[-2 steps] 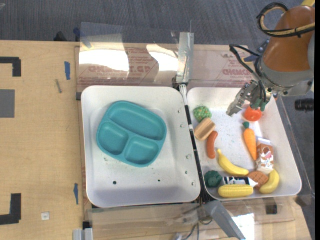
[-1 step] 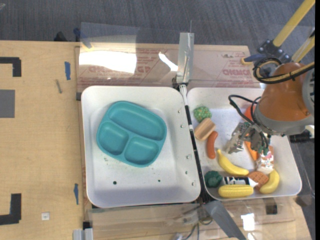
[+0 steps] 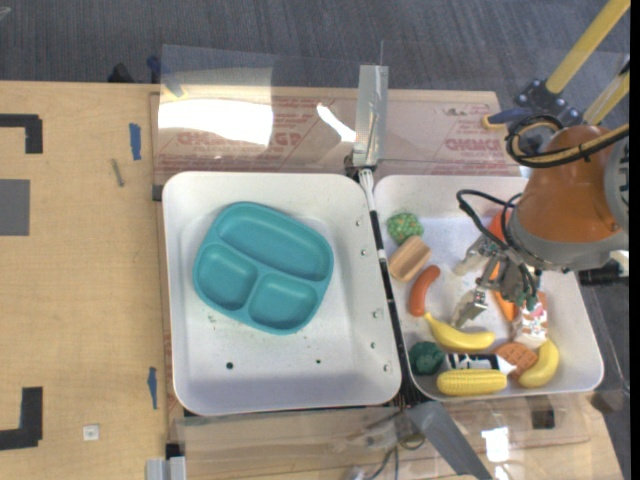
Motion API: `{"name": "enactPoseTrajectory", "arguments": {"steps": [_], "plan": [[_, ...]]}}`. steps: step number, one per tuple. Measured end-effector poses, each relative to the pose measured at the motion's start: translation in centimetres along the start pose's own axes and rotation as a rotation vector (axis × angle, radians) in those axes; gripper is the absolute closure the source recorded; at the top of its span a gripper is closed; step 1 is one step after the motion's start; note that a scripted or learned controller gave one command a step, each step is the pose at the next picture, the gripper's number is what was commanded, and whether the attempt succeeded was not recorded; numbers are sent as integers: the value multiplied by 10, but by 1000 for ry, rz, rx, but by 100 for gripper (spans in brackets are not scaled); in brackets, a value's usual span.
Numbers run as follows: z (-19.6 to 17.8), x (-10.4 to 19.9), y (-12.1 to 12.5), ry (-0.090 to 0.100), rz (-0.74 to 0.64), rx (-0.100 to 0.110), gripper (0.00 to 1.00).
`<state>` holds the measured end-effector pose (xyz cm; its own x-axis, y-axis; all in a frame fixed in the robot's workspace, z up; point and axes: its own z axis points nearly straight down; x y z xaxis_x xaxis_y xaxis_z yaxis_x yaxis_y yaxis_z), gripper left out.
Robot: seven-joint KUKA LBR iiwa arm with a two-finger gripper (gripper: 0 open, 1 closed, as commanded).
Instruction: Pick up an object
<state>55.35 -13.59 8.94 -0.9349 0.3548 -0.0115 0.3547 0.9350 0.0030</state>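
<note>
Wooden counter (image 3: 70, 298) carries two white bins, the left bin (image 3: 190, 368) bearing a teal divided plate (image 3: 263, 267). Reaching in from the right, the arm hangs its claw (image 3: 478, 300) low over the right bin (image 3: 590, 353), fingers slightly spread just above a banana (image 3: 458, 334), gripping nothing. Toy food crowds that bin's near edge; the small pieces under the wrist are hard to make out.

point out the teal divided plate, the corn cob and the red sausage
teal divided plastic plate (image 3: 262, 266), camera view, on the ridge where its compartments meet
yellow toy corn cob (image 3: 472, 381), camera view, middle of the cob
red toy sausage (image 3: 424, 288), camera view, middle of its length
</note>
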Motion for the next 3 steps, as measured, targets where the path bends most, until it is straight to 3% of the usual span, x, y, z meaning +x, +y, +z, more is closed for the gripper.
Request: {"name": "enactPoseTrajectory", "arguments": {"steps": [1,2,3], "plan": [[2,-78,54,1,52,0,0],[1,-52,9,3,130,2,0],[1,-18,-22,2,99,1,0]]}}
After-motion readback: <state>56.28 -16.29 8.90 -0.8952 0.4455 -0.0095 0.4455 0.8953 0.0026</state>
